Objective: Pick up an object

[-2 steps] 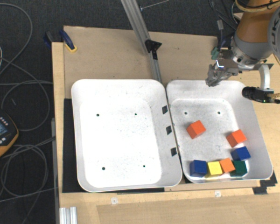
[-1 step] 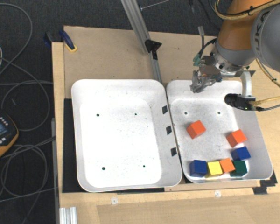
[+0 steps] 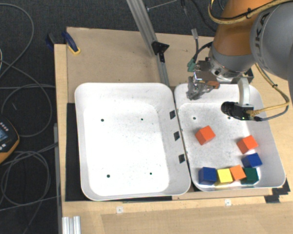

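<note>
**Blocks in right bin, gripper above far edge**

Row along near wall: blue block (image 3: 208,174), yellow block (image 3: 224,175), orange, green. Orange cube (image 3: 204,135) mid-bin. Gripper (image 3: 196,89) over far-left corner of right bin (image 3: 271,145); nothing seen held, opening unclear.

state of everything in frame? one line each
gripper: above the right bin's far left corner, nothing seen between its fingers
right bin: holds seven blocks
lone orange block: loose, mid-bin, tilted
front row of blocks: packed along the near wall
left bin: bare white floor
</note>
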